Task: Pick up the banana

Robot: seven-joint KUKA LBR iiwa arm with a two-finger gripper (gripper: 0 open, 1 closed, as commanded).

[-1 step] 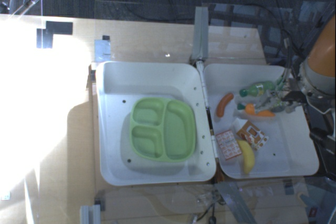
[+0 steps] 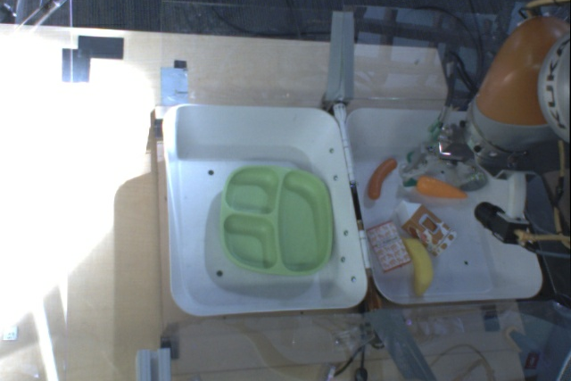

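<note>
One gripper (image 2: 443, 158) hangs over the right bin (image 2: 517, 277) beside a carrot (image 2: 440, 187) — we cannot tell its state. Below, the banana (image 2: 419, 263) lies near the front, touching a red card (image 2: 387, 244) — we see a green tray (image 2: 277, 219) left.

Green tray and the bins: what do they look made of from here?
Green tray: looks like moulded plastic, matte, with rounded compartments pressed in one piece. Left bin and right bin: probably white plastic, smooth and slightly glossy, with soft rounded corners. Hard to confirm from the camera view.
</note>
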